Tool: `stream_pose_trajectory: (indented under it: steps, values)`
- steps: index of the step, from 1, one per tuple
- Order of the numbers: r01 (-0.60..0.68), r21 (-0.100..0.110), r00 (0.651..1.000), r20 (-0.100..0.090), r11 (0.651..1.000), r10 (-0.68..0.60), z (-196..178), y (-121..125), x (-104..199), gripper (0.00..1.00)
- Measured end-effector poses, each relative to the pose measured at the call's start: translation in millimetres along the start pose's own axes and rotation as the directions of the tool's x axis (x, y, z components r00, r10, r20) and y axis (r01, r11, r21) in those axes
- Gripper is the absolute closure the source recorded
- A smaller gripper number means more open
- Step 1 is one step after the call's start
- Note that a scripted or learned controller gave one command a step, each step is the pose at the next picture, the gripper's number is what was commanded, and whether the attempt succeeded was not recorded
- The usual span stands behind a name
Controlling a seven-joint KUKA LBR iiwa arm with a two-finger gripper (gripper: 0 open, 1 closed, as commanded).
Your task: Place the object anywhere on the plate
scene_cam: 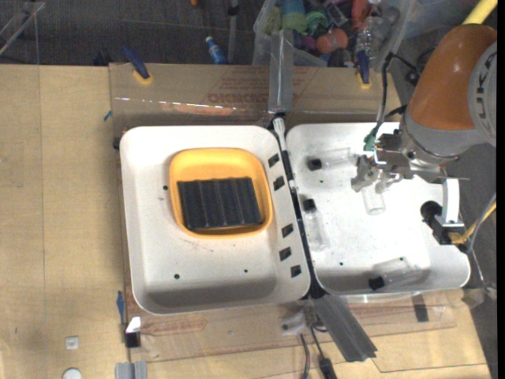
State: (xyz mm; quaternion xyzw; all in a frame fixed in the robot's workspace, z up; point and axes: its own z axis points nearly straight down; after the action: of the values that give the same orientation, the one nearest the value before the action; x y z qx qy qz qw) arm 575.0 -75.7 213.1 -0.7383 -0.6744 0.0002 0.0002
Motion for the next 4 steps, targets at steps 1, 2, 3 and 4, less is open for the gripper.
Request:
stream_pose_trajectory:
  steps: [1,2,3,4]
  values:
    - [0.041,0.000,0.999,0.001,0.999,-0.041,28.9,66.2,17.6,1.00]
    - [0.079,-0.001,0.997,0.001,0.997,-0.079,-2.0,75.6,28.8,1.00]
    - [0.340,-0.004,0.940,0.001,0.940,-0.340,-12.6,86.9,62.7,1.00]
    - [0.384,-0.004,0.923,0.002,0.923,-0.384,-26.0,86.3,68.9,1.00]
